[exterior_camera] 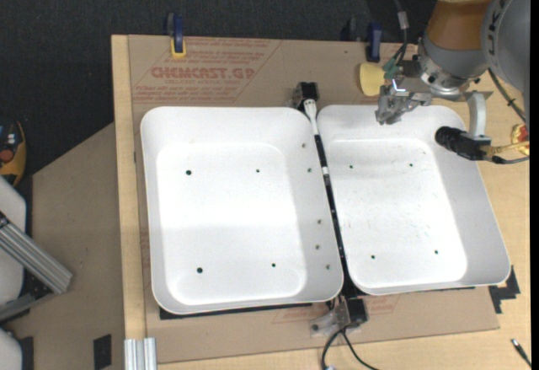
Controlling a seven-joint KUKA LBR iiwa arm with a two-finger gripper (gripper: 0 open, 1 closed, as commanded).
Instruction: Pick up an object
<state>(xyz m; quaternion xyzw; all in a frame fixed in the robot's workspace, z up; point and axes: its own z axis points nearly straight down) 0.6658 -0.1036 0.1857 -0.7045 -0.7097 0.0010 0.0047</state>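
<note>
Cardboard-topped bench (210,65), two white bins. Gripper (392,112) hanging over right bin (495,249) far rim, open or clenched impossible to tell. Yellowish lump (368,78) just outside that rim, so probably grabbing air, or clipping the rim.

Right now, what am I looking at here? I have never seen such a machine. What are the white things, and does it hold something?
One camera looks down at a slant on a bench. The grey and orange machine at the upper right is a robot arm. Its gripper, a small two-finger hand, hangs over the far edge of the right bin. The left bin lies beside it; both are shallow white trays on a board. I see nothing between the fingers; whether they are open is unclear.
</note>
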